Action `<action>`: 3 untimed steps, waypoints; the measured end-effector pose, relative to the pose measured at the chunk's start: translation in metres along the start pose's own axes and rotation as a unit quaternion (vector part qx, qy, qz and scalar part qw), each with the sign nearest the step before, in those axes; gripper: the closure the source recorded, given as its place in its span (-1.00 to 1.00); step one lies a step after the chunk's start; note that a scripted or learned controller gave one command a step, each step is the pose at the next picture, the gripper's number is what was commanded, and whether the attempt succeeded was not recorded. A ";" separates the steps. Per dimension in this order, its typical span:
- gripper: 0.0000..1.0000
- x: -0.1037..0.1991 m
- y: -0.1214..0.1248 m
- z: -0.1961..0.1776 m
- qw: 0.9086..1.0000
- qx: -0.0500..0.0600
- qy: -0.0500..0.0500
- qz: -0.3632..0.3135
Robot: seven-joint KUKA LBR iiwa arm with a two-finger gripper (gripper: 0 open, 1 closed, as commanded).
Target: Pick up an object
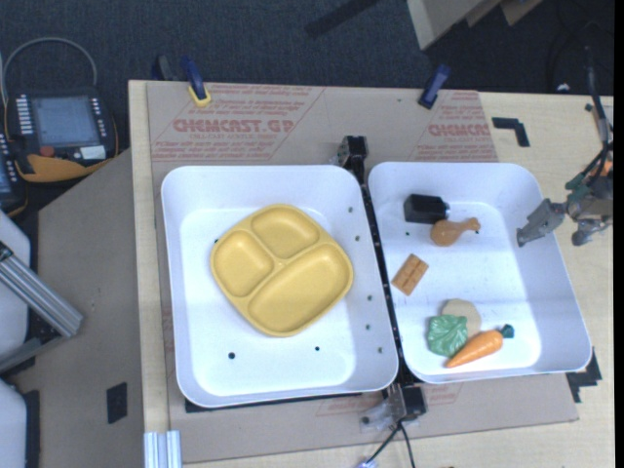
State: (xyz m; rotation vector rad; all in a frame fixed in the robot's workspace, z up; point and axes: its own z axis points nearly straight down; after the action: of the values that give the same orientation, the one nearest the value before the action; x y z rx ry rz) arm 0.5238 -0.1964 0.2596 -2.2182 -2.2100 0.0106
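**Gripper at the right bin's edge, toy food spread below**

The gripper [564, 220] sits at the right rim of the right bin [556, 300], its grey fingers [538, 224] spread apart with nothing between them. It hangs over the rim and touches none of the objects.

The right bin holds six small things. Nearest the gripper, toward the bin's upper middle, lies a tan toy drumstick [452, 230], its thin end pointing right; a black block [425, 208] lies just beside it on the upper left, touching or nearly so. Lower and to the left, close to the bin's left wall, rests a small orange-brown waffle-patterned biscuit [409, 274]. In the lower part sit a pale round piece [461, 312], a crinkled green leaf [447, 334] overlapping its lower left, and an orange carrot [477, 348] with a green tip, lying at a slant against the leaf.

The left bin [195, 291] holds one yellow divided plate [282, 268] with three compartments, set near its centre.

Both bins stand on a brown cardboard sheet [292, 115] printed in red with "CHEMCAST GP", readable at the upper left and repeated partly above the right bin.
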 end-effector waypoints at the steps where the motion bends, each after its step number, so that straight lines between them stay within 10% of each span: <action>1: -1.00 0.001 0.002 -0.007 1.000 -0.006 -0.002 -0.002; 3: -1.00 0.002 -0.002 0.099 1.000 -0.004 -0.001 -0.002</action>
State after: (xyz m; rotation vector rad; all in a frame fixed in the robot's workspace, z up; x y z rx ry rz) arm 0.5207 -0.1939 0.1608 -2.2188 -2.2191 0.0021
